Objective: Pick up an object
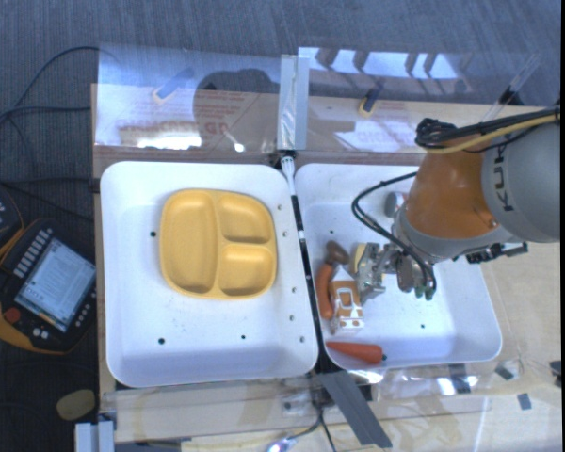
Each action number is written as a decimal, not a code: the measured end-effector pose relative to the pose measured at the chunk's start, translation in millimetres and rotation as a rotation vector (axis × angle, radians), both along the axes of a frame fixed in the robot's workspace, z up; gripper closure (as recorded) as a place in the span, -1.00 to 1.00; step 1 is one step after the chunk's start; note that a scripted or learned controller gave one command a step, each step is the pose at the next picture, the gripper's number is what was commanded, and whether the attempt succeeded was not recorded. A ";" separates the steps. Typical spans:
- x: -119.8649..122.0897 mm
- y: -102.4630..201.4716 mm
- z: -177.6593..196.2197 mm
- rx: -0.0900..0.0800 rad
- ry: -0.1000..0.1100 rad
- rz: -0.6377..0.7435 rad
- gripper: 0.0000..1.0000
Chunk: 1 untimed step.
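My gripper [394,273] hangs low over the middle of the right bin [471,332], below the orange wrist band. Just left of it lies a cluster of small items: a brown piece [337,250], an orange stick-shaped piece [326,290] and a small white and orange box [347,310]. An orange carrot-like piece [356,351] lies along the bin's front wall. The gripper's left side stands close beside the cluster, and I cannot tell whether it touches anything. Nothing is visibly held.
The left bin [132,328] holds a yellow divided plate [218,243] near its centre. A clear panel [292,102] stands behind both bins. Handheld controllers [38,281] with cables lie on the floor at the far left.
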<state>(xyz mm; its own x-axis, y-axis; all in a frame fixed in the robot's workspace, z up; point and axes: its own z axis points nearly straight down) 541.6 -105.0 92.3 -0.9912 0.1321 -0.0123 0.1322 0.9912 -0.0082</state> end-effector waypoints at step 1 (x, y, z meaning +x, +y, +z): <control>-10.2 64.9 100.2 0.008 0.011 0.120 1.00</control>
